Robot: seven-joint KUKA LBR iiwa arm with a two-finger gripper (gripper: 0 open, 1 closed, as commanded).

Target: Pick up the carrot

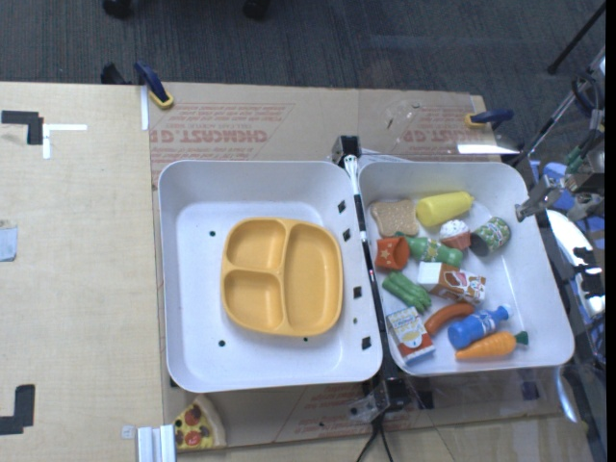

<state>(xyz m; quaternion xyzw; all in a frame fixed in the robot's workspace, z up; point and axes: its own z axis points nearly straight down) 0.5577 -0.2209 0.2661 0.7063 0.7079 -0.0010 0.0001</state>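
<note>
Step in hand: approach, no grasp yet. Left bin (183,287) holds a yellow divided plate (284,275). Right bin (539,287) is crowded with toy food. Grey metal parts (542,202) sit over its right rim, well apart from the target; gripper state: cannot tell. Carrot (486,346) lies flat at the near right corner, touching the blue bottle (474,327). Next move probably needs a descent on the carrot's free near side.

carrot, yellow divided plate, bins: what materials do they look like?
Carrot: likely moulded toy plastic, uniform orange, soft sheen, green stub at one end. Yellow divided plate: probably plastic, matte, rounded moulded ridges between three compartments. Left bin and right bin: thin white formed plastic, by their look, smooth with rounded corners.
</note>
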